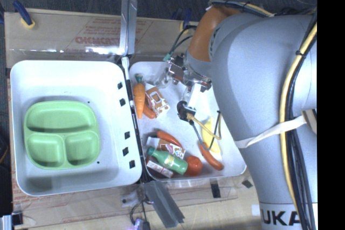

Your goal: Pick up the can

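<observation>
Toy groceries fill the right bin (234,161). At its front, a small cylinder with a red and white label, which looks like the can (161,169), lies on its side. It is partly covered by a green bottle (170,160). My gripper (186,77) hangs over the far end of this bin, well behind the can and apart from it. The big grey arm hides the bin's right side.
An orange carrot (139,98) and a small printed box (156,100) lie by the right bin's left wall. A hot dog (210,156), a yellow banana (209,131) and a red-orange packet (168,143) lie nearer the front. The left bin (64,75) holds a green divided tray (61,134).
</observation>
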Controlling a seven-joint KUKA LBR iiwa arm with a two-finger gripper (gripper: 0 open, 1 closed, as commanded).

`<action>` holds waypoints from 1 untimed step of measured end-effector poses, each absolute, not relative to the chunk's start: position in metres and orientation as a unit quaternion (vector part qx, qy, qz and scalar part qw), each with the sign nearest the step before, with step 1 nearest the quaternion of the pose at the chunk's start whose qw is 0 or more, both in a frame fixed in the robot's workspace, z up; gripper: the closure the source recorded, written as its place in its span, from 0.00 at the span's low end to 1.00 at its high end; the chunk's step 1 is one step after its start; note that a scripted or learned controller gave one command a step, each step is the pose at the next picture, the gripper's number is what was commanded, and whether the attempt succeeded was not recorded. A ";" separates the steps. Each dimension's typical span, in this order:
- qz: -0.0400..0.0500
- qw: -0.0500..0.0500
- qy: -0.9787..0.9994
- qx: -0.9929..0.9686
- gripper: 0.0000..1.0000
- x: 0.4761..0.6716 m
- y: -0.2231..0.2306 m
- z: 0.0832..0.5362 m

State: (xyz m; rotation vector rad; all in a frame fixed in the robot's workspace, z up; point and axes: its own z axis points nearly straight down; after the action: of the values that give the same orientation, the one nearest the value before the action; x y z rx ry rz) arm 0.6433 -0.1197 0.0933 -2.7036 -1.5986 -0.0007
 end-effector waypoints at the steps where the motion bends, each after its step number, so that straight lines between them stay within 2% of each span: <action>1: 0.001 0.002 -0.514 -0.858 1.00 0.644 -0.117 0.103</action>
State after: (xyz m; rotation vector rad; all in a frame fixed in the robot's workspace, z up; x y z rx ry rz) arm 0.6435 -0.1166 0.1030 -2.6913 -1.6112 0.0039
